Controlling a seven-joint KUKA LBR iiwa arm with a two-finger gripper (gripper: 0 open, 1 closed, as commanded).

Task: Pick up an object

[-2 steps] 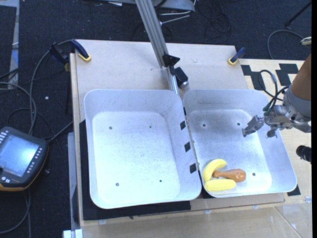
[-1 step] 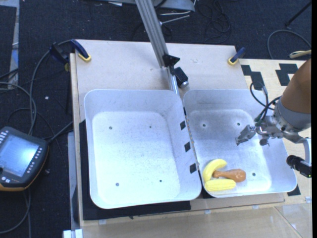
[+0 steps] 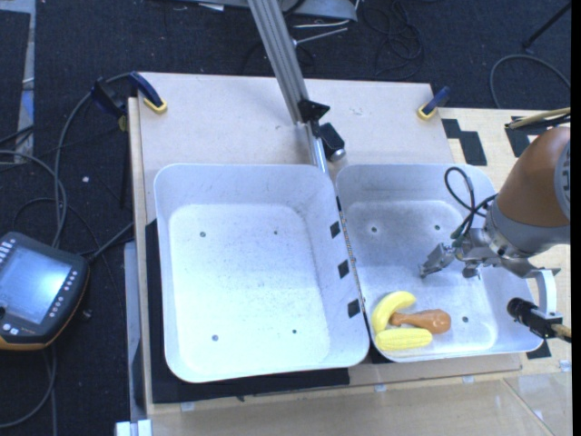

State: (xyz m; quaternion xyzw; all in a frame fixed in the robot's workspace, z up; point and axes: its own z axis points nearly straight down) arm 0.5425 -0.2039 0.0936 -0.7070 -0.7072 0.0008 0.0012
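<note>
The toys lie in the near part of the right bin (image 3: 363,193), close to the wall it shares with the left bin (image 3: 182,184). A banana (image 3: 391,307) curves at the far left of the group, a corn cob (image 3: 403,339) lies just on the near side of it, and a brown drumstick (image 3: 424,321) lies between the two, pointing right and touching both. My fingers (image 3: 436,263) are in the same bin, farther back and to the right of the toys, apart from them and low over the bin floor. I cannot tell whether they are spread or closed; nothing shows between them. My arm (image 3: 536,193) comes in from the right, its orange band above the wrist, with a black cable looping beside it. Both bins sit side by side on the counter (image 3: 236,116). A slanted metal bar (image 3: 281,48) rises from the far edge where the bins meet. On the floor to the left lies a handheld control screen (image 3: 34,289).
</note>
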